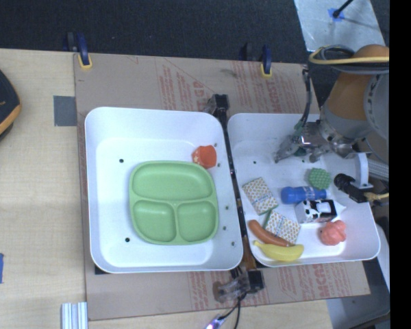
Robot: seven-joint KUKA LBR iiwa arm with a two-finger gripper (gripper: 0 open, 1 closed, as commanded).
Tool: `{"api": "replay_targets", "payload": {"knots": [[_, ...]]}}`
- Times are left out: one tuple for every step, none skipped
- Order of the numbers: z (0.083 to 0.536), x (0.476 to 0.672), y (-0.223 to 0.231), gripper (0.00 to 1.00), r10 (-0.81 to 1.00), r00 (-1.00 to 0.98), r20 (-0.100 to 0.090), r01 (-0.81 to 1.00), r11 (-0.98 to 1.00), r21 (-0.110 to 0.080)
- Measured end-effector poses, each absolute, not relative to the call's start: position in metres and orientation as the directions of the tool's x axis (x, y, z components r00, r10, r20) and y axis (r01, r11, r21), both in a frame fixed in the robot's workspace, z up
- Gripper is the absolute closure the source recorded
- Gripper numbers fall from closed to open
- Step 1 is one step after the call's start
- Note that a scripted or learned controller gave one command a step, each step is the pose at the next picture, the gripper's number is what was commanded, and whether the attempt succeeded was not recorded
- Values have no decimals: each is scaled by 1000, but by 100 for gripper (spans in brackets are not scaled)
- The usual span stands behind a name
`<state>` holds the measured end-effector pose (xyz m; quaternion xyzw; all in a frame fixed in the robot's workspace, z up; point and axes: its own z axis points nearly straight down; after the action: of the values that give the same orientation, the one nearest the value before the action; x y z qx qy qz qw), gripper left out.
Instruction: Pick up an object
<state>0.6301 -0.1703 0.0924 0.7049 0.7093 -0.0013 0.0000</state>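
My gripper [296,154] hangs over the back part of the right bin [260,125], open, with nothing between its fingers. Just in front of it lie a green textured ball [320,178], a blue bottle [298,195] and a black-and-white cow toy [320,210]. Two patterned packets [259,194] [283,226] lie left of those. An orange sausage [266,234], a yellow banana [281,252] and a pink lump [333,232] rest along the bin's front. A small orange-red object [205,156] sits in the left bin.
A green divided plate [172,201] takes up the middle of the left bin [106,184]. A black bracket [353,187] juts in at the right bin's right rim. The grey arm [356,101] looms over the back right corner.
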Motion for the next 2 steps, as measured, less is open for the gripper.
{"api": "replay_targets", "payload": {"knots": [[92, 656, -212, 0, 1000, -3, 0, 1000, 3, -2], [92, 656, -161, 0, 1000, -6, 0, 1000, 6, -4]]}}
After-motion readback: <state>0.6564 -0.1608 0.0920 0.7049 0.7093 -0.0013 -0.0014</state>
